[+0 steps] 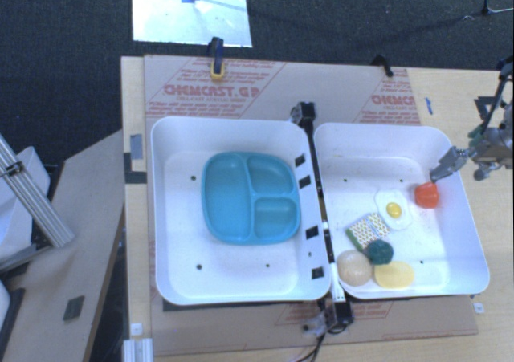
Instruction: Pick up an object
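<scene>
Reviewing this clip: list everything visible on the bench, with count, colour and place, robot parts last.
White bins: 2, white, side by side on the bench.
Divided plate: 1, blue, middle of the left bin.
Fried egg toy: 1, white with yellow yolk, right bin centre.
Orange block: 1, orange-red, right bin, near its right wall.
Patterned piece: 1, green and white, left of the egg.
Green ball: 1, dark green, right bin front.
Tan round: 1, beige, front left of right bin.
Yellow piece: 1, yellow, front of right bin.
Gripper: 1, grey, just above the orange block; jaws' state unclear.

A divided plate [247, 197] lies in the left bin [173, 216].
</scene>
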Controlling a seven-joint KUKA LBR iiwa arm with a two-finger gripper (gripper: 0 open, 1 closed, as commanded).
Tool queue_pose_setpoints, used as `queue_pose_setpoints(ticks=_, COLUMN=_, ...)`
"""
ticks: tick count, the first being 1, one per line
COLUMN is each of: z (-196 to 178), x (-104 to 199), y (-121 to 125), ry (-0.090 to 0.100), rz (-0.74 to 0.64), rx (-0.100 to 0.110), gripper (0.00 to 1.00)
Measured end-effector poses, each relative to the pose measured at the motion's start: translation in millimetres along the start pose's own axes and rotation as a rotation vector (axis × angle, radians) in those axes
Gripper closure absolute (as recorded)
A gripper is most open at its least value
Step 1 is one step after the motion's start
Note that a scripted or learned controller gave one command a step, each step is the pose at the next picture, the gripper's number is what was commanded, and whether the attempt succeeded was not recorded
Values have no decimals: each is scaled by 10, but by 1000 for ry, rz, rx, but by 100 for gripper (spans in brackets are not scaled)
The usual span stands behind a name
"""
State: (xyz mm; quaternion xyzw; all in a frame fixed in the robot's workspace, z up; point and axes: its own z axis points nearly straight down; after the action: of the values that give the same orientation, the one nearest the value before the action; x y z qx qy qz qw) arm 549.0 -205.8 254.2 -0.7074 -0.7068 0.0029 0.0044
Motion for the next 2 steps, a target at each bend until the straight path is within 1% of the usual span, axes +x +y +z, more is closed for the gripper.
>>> queue_pose_setpoints(ticks=1, z=-70, x=10, y=24, ry=-3, rz=-4, rx=-12, gripper=0)
queue_pose_setpoints(ticks=2, z=499, x=89, y=70, ry=-2, rz=-3, rx=-11, gripper=0)
